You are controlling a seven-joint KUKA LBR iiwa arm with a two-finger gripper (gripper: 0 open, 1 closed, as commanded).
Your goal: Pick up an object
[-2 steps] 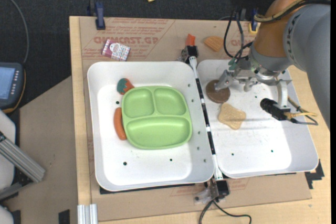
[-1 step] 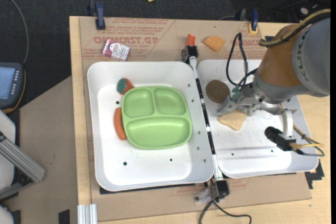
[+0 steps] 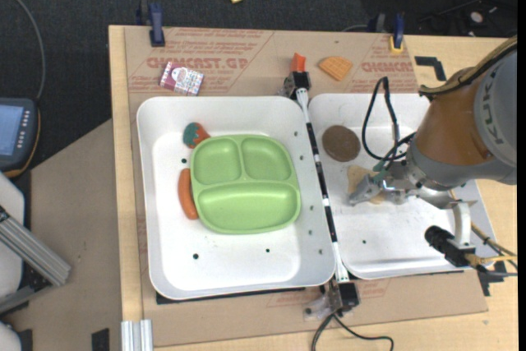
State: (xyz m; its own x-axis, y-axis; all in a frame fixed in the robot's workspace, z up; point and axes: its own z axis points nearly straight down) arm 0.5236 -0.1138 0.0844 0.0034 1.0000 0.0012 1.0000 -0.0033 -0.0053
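Observation:
In the right bin (image 3: 394, 251), my gripper (image 3: 366, 191) is low over the floor near the bin's left wall. A small tan wedge (image 3: 357, 175) lies right at its tip, touching or nearly so. A brown round disc (image 3: 340, 142) rests just behind the wedge, apart from the gripper. The left bin (image 3: 164, 251) holds a green divided plate (image 3: 244, 182). An orange sausage-shaped piece (image 3: 187, 193) lies along the plate's left side. A small green and red item (image 3: 195, 133) sits at the plate's back left corner.
The arm's grey and orange body (image 3: 460, 136) covers the right bin's right half, with a black cable (image 3: 380, 115) looping above the disc. On the bench behind the bins lie an orange cracker (image 3: 334, 67), a pink packet (image 3: 182, 78) and blue clamps (image 3: 154, 19).

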